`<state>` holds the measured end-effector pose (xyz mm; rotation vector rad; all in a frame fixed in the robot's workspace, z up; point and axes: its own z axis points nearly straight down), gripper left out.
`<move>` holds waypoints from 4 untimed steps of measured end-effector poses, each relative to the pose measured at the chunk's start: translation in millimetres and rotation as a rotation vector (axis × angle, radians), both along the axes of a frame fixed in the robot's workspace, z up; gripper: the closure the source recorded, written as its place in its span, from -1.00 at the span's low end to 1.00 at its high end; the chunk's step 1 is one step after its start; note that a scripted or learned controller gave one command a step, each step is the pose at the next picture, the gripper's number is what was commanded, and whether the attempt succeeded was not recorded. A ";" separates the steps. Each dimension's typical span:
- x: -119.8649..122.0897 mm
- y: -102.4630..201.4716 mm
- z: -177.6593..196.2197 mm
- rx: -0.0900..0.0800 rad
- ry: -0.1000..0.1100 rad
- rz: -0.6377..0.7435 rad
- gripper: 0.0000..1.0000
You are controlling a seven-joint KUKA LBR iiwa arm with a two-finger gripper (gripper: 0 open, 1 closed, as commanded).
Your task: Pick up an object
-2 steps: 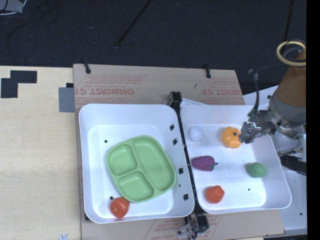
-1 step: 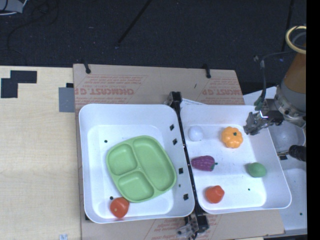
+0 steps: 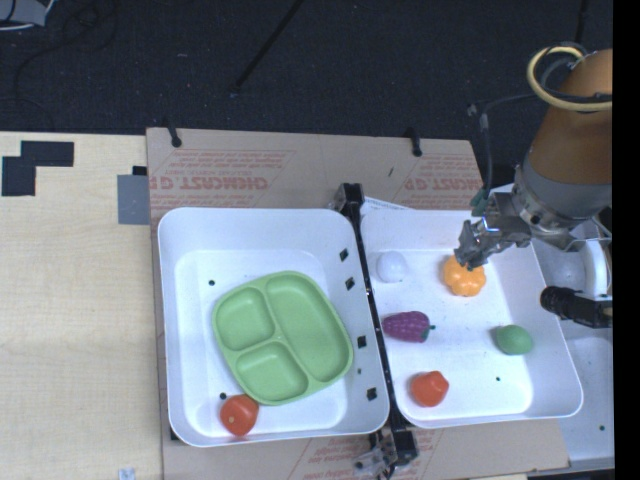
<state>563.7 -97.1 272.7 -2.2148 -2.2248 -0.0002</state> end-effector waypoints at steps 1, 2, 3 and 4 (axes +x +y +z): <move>5.1 53.2 -19.1 0.000 0.003 -0.001 1.00; 16.1 98.0 -32.6 -0.001 0.003 -0.001 1.00; 14.6 145.9 -44.1 0.000 0.004 -0.001 1.00; 28.2 204.2 -39.5 -0.002 0.000 0.000 1.00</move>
